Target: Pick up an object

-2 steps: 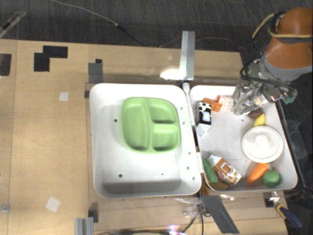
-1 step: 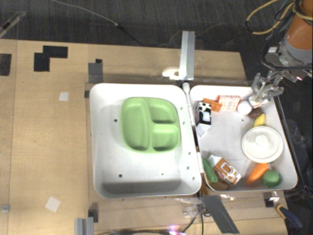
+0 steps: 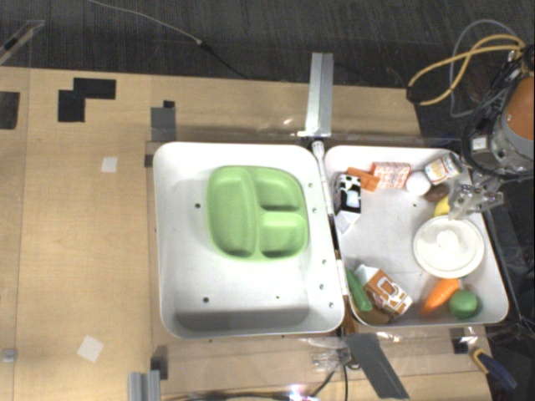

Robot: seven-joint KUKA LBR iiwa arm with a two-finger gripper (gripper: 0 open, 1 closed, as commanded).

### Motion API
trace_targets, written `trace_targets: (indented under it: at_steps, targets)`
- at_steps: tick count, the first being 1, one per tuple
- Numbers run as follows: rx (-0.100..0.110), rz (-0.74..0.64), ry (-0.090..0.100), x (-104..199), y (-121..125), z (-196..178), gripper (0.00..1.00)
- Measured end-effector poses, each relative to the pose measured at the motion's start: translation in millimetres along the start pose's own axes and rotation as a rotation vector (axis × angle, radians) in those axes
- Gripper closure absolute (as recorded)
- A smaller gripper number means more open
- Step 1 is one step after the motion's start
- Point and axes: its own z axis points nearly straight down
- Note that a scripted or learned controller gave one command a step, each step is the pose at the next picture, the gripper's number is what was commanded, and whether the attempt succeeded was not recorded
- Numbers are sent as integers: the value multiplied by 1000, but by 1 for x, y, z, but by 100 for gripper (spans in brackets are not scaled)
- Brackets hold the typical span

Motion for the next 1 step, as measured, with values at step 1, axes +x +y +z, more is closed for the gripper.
trace_targets:
  at_steps: [1]
  targets:
    - [2, -335, -2, -20, -68, 25, 100]
